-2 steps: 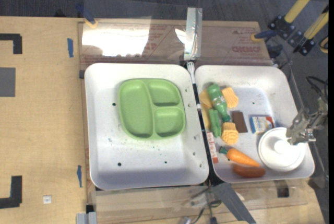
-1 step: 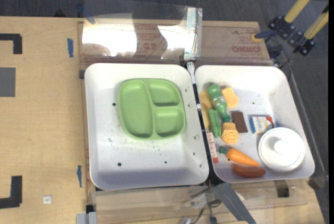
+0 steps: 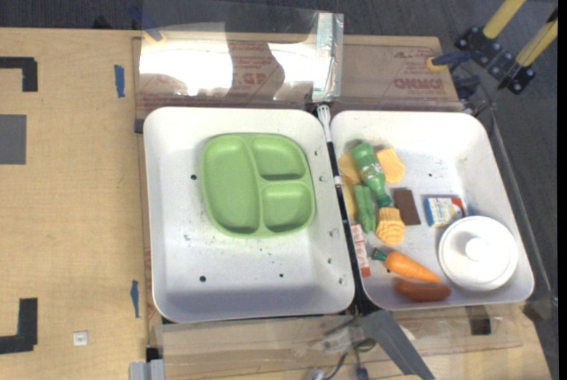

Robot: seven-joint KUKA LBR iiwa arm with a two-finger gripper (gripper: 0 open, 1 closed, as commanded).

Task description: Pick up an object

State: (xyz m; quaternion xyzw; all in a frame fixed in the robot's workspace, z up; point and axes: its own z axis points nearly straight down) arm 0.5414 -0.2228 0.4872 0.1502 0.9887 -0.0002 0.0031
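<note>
The right bin holds a cluster of toy food along its left side: a green bottle-shaped piece, a yellow corn piece, another yellow corn piece, a brown block, an orange carrot and a red sausage. A small blue and white box lies beside a white bowl at the bin's lower right. The left bin carries a green divided plate.
A clear plastic sheet lies behind the bins on the cardboard-covered bench. Yellow and black stand legs rise at the upper right. A grey bracket pokes in below the bins.
</note>
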